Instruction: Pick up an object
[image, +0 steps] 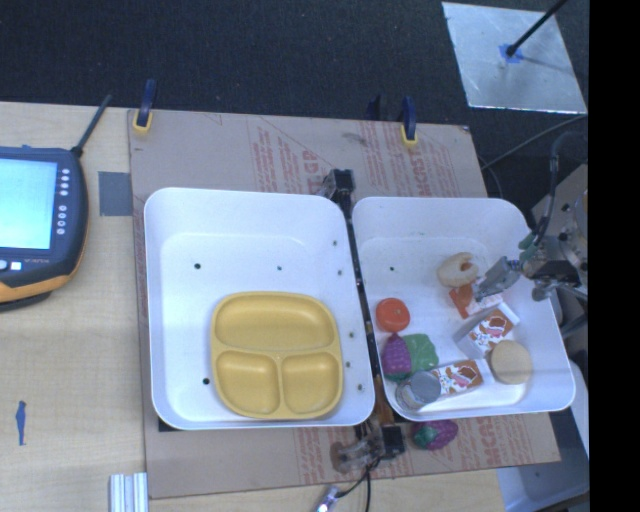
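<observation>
Two shallow white plastic bins sit side by side: the left bin (180, 240) and the right bin (420, 225). The left one holds one yellow plastic tray (277, 353) with three compartments. The right one holds one orange round fruit (392, 314), one purple bunch of grapes (396, 357), one green lumpy piece (421, 351), one grey metal can (420, 388), two small red-and-white printed cartons (487, 331) (463, 378), one pale glazed doughnut (459, 268) and one tan round bun (511, 361). One more purple-and-green piece (435, 434) lies outside the bins. Two blue clamps (145, 105) (408, 118) grip the cardboard sheet (290, 150). One orange-edged handheld screen pad (35, 222) rests on the surface.
</observation>
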